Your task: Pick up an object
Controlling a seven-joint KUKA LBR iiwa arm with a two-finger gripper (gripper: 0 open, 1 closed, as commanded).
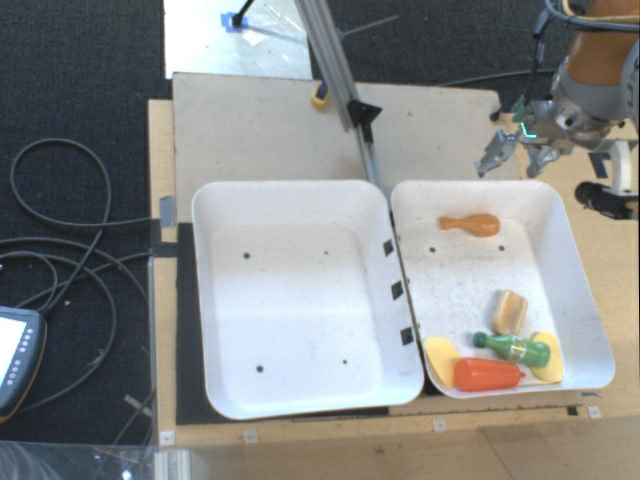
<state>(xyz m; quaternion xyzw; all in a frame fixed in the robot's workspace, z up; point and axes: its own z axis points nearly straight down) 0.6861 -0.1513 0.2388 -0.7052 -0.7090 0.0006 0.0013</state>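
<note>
My gripper hangs above the back rim of the right bin, fingers spread open with nothing between them. In that bin an orange drumstick-shaped piece lies near the back, a little below and left of the gripper. Toward the front lie a tan bread roll, a green bottle, a red-orange carrot-like piece, and two yellow pieces.
The left bin sits beside the right one, sharing a middle rim with black clips. A slanted metal pole crosses the board behind the bins. Cables and a tablet lie at the far left.
</note>
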